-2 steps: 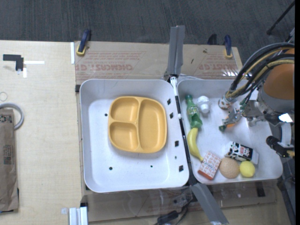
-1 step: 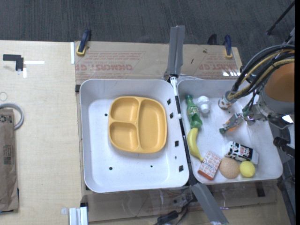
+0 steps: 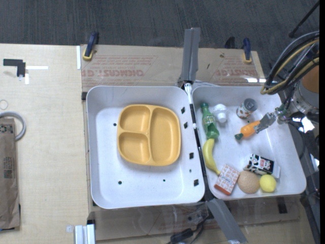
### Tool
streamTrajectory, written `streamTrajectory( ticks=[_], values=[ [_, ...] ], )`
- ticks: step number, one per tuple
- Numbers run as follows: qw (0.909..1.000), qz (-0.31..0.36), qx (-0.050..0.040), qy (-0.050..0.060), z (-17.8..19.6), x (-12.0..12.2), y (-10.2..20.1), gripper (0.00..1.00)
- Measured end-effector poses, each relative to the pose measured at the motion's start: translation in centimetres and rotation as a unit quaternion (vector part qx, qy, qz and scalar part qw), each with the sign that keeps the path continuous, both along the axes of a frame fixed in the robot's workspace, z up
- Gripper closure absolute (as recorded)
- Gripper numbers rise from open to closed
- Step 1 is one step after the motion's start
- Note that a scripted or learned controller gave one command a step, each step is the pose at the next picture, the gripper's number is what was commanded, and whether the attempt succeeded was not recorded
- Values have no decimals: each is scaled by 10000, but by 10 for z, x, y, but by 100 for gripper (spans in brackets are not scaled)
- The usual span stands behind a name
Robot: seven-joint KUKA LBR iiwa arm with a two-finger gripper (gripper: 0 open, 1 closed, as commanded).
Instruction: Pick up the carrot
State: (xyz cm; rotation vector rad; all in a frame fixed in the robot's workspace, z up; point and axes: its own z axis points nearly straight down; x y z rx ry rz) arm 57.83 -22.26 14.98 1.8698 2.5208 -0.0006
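The carrot [image 3: 248, 130] is orange with a green stem end pointing left. It lies slanted in the upper middle of the right bin [image 3: 292, 141]. My gripper [image 3: 267, 120] reaches in from the right and sits right at the carrot's right end, touching or nearly touching it. The view does not show whether the carrot is gripped.
Also in the right bin are a green bottle [image 3: 208, 121], a banana [image 3: 209, 155], a white object [image 3: 220, 112], a small cup [image 3: 248, 107], a black-and-white carton [image 3: 261, 164], a lemon [image 3: 268, 183], a brown ball [image 3: 248, 182] and an orange box [image 3: 227, 179]. A yellow divided plate [image 3: 150, 134] lies in the left bin [image 3: 101, 187].
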Motion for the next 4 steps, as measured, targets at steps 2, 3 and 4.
streamTrajectory(
  ticks=[2, 3, 4],
  values=[
    [10000, -93, 17, 5, -57, 67, 9, 0],
    [10000, 10, -1, 6, 52, -10, 0, 0],
    [9999, -138, 2, 7, 8, 46, 1, 0]
  ],
)
